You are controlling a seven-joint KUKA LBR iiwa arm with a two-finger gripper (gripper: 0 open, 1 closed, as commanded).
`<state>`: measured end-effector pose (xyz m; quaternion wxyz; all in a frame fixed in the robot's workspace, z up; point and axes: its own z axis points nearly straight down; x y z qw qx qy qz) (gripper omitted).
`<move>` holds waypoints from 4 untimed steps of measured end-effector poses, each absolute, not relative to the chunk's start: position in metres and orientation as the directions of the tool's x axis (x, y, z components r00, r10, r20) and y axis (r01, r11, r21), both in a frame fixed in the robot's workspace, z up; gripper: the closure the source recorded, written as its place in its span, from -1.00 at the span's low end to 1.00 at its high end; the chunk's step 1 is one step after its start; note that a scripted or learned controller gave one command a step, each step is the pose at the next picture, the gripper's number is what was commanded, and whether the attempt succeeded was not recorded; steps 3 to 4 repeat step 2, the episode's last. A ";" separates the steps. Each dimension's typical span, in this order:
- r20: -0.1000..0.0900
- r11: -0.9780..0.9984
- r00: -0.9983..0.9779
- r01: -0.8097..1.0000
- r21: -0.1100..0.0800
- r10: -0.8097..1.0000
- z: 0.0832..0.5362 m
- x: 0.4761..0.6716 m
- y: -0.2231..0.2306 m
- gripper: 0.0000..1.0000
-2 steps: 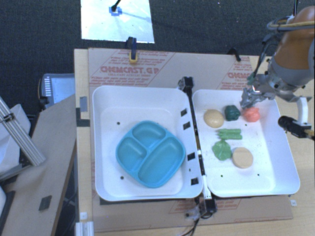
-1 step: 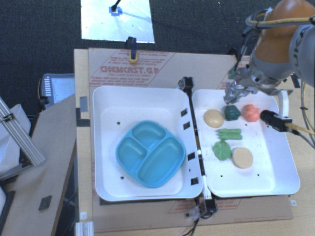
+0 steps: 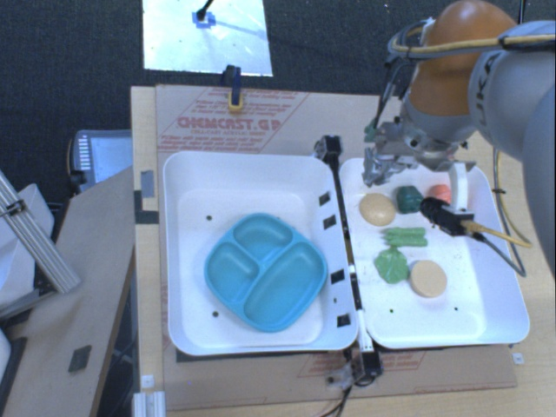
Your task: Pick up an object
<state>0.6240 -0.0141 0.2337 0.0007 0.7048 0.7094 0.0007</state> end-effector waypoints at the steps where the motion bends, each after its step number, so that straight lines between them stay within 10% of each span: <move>1: 0.000 0.007 -0.007 1.000 0.003 1.000 0.226 0.638 0.042 1.00; 4: 0.000 0.007 -0.007 1.000 0.003 1.000 0.223 0.647 0.084 1.00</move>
